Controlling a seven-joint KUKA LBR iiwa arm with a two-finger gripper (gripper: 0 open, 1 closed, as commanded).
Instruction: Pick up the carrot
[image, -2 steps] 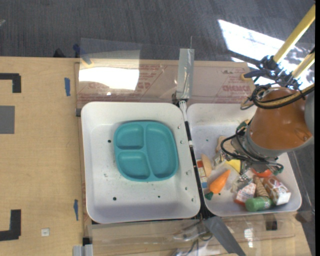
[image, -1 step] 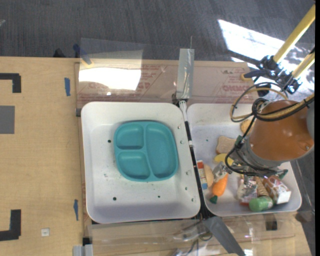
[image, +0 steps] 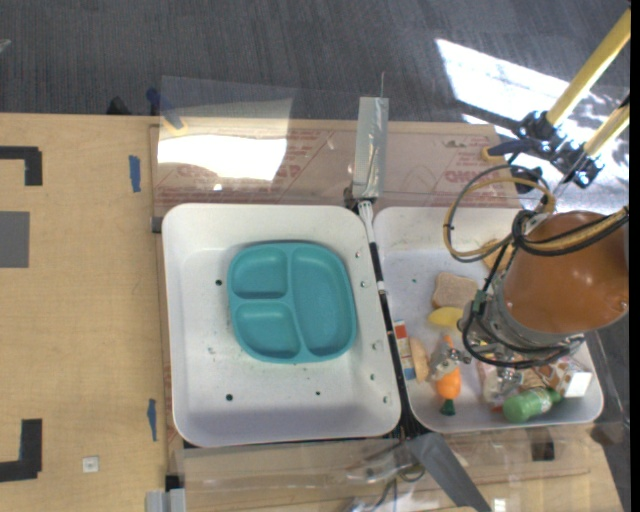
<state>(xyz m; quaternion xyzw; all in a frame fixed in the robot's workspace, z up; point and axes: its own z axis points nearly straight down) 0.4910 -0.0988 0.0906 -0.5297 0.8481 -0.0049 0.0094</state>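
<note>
in right bin (image: 590, 405) | carrot (image: 448, 383) stubby, orange, green-tipped | jaws state unclear

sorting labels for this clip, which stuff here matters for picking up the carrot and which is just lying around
Belongs to the job:
carrot, in the right bin
gripper, just above the carrot

Just lying about:
teal divided plate in the left bin
tan bread slice
yellow piece
green item
</note>
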